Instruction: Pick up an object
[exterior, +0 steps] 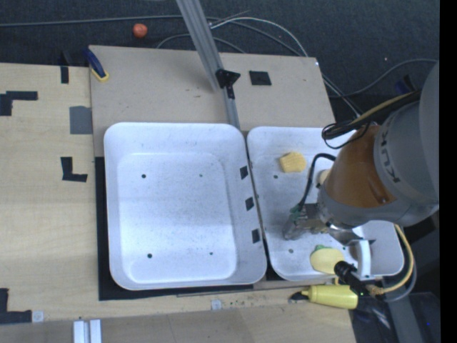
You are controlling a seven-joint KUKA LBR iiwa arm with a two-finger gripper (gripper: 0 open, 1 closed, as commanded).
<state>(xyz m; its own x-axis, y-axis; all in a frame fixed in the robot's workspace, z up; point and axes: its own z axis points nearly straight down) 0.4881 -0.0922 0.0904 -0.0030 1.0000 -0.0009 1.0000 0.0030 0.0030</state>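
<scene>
A yellow block lies near the far end of the right bin, apart from the walls, and a second, rounder yellow-green object sits at the near end of that same bin, partly hidden by the arm's hardware. The gripper is low over the bin floor between the two, just inside the bin's left wall; whether it is wide, narrow or holding anything cannot be told, as the view is too dim and blurred there. The arm leans in from the right, its orange band above the wrist and black cables looping beside it, covering much of the bin's right half. The left bin, speckled with dark marks, stands touching the right one along their shared edge. Both rest on a tan board over a wooden bench marked with black tape squares. A metal pole slants down from the top toward the bins. Beyond the board, on dark carpet, lies a small orange ball, with white cables trailing nearby.
</scene>
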